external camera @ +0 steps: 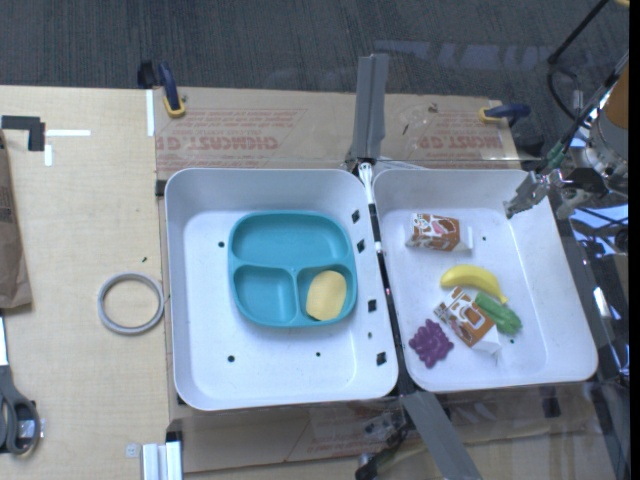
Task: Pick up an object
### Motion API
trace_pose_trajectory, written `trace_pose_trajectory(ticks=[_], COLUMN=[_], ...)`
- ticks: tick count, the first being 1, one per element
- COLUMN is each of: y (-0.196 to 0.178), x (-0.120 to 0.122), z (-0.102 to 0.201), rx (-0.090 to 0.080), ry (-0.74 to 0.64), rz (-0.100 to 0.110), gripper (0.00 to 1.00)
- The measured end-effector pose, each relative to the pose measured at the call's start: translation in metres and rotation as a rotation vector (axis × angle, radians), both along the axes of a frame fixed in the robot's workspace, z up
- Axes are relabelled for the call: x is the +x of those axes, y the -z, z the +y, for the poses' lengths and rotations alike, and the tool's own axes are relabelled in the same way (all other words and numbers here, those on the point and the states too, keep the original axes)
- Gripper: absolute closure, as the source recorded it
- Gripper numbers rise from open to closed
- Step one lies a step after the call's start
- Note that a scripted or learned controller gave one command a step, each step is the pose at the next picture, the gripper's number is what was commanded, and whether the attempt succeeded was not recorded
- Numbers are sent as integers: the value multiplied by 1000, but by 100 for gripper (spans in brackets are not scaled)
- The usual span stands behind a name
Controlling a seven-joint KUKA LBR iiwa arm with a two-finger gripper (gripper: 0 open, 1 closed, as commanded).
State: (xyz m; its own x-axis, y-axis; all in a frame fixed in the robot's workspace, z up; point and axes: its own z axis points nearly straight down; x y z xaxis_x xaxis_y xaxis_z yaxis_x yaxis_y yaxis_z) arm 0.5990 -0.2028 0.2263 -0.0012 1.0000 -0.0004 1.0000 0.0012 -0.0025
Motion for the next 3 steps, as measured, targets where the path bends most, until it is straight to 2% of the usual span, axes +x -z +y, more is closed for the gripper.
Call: trace_pose_trajectory(ticks=[1,2,3], y=[84,132,123], x=[-99,-100,-99], z=[-6,19,19], rx=[1,-1,0], ry=[246,266,268], rz=[2,-7,-7], gripper=[0,0,100])
